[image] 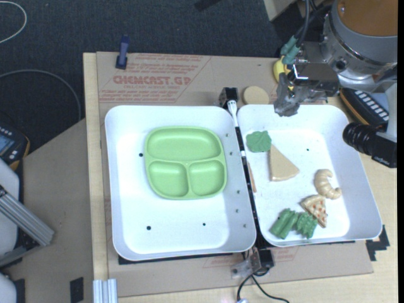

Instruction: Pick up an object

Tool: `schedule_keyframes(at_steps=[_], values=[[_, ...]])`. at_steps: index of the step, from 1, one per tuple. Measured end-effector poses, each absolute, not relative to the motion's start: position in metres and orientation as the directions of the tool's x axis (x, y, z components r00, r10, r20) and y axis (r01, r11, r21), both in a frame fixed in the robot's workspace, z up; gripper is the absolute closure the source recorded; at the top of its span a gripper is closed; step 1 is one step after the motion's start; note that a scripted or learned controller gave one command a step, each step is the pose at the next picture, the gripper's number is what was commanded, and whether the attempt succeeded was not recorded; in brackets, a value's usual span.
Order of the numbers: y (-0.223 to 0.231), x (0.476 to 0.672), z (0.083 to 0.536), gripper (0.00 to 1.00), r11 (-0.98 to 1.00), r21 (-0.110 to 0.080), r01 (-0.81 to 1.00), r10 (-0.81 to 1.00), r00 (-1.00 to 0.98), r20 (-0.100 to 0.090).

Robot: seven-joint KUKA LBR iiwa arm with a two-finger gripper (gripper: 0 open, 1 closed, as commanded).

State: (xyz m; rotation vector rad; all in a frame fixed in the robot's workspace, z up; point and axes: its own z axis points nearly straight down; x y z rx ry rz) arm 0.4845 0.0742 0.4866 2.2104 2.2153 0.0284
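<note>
My gripper (287,108) hangs over the far edge of the right bin (356,169), and I see nothing between its fingers. Below it in that bin lie a green leafy piece (258,141), a pale cheese wedge (281,166), a tan croissant (327,183), a pizza slice (315,209) and a bunch of green beans (292,223). The leafy piece is the nearest, a little toward the front left of the gripper. The left bin (123,188) holds a green three-compartment plate (185,161).
A round tan disc (255,95) lies on the bench just behind the right bin, left of the gripper. A blue clip (122,52) sits at the board's far left corner. Black clamps (228,97) join the bins at their far seam.
</note>
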Motion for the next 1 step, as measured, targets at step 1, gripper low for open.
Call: schedule_keyframes(at_steps=[1], values=[[0.0895,0.4779,0.3725,1.0,-0.001,-0.012,1.0,1.0,0.001,-0.002]])
